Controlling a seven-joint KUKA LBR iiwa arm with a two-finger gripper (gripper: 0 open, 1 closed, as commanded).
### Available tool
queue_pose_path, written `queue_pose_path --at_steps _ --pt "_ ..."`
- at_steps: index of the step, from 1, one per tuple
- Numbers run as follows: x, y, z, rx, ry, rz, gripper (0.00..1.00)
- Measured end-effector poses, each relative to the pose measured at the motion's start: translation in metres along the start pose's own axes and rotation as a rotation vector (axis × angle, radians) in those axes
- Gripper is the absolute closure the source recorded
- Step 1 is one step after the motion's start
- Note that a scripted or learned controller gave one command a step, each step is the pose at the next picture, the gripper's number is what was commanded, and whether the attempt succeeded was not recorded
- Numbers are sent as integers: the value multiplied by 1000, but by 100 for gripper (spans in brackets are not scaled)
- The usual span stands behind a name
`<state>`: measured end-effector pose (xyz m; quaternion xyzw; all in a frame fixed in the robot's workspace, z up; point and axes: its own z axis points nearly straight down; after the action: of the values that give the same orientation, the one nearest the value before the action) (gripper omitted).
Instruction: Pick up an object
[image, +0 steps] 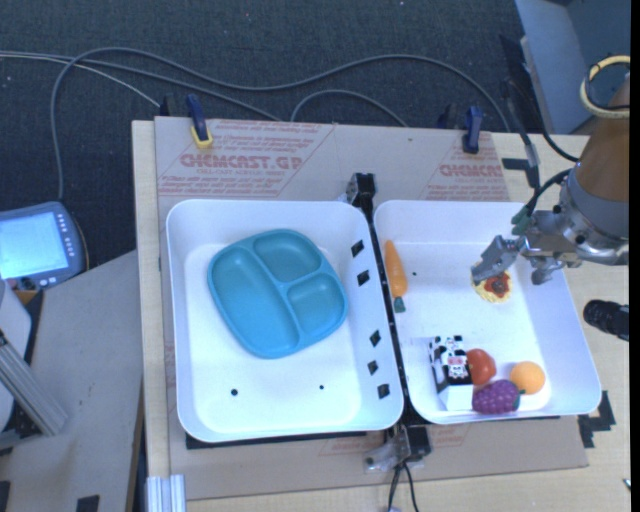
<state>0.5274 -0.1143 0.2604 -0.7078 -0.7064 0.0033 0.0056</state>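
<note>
Even, bright overhead light, no hard shadows. The two white bins (190, 300) run near overexposed; the walls wash out and rim detail is lost, mostly in the left one. Soft shadow under the blue plate (278, 290), faint sheen on its compartments. Dark floor far and left is dim, low detail. The screen (35, 243) at left edge glows blown-out pale blue. Overall soft focus, low resolution; small items near right are mushy. End effector (518, 258) slightly blurred. Mild slant perspective.
</note>
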Motion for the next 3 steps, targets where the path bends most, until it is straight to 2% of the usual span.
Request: queue_pose_path --at_steps 1,2,3 --pt "0 2 -5 -11 -2 -3 0" --pt "1 -1 37 -6 -1 -1 0" --pt "2 0 101 -4 0 -1 0"
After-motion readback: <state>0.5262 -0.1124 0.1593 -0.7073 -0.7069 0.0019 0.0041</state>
